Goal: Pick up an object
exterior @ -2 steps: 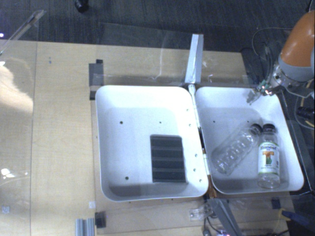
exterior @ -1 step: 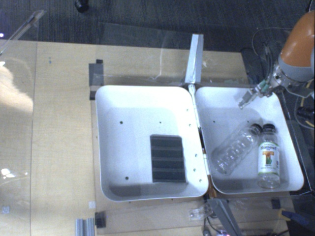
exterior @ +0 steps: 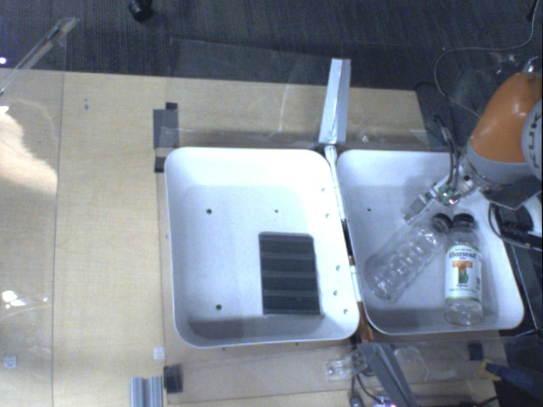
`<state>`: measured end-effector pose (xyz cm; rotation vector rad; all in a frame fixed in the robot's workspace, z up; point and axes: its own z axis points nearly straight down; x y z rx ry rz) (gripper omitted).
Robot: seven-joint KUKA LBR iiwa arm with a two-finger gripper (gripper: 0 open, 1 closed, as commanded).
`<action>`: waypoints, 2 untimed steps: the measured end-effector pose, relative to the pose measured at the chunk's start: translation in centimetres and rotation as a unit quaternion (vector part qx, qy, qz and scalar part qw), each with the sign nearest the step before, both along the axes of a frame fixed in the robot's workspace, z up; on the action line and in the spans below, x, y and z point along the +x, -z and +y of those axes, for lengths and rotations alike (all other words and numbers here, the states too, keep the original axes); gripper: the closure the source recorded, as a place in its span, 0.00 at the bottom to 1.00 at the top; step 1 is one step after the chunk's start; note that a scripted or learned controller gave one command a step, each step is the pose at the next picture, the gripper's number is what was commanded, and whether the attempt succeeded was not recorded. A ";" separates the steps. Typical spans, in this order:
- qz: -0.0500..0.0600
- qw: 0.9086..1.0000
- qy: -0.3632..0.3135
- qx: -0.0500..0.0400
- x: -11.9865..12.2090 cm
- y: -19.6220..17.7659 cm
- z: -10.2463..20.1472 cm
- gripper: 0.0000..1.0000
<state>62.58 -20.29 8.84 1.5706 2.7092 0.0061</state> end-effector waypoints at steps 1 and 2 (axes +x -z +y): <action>0.001 0.997 -0.083 0.000 -2.9 -6.6 2.0 0.00; 0.000 0.994 -0.108 -0.001 2.8 -7.7 -0.1 0.00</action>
